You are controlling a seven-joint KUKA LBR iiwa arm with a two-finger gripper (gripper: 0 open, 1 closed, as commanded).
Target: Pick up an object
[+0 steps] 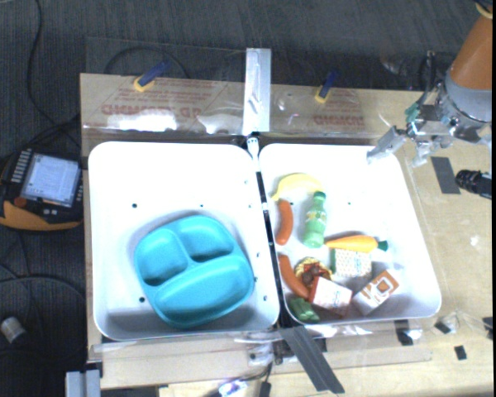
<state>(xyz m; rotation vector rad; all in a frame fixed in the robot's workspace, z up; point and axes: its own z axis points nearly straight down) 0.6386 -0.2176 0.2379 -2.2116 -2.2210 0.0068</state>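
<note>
The right bin holds a pile of toy food: a yellow banana, a green bottle, a red sausage, an orange carrot, a white-and-green carton, an orange-and-white carton and a red box. My gripper hangs over the bin's far right corner, well above and behind the food. Its fingers stand apart with nothing between them.
A blue divided plate lies in the left bin. A second sausage and a green item lie near the right bin's front left corner. Clamps and clear plastic sit behind both bins.
</note>
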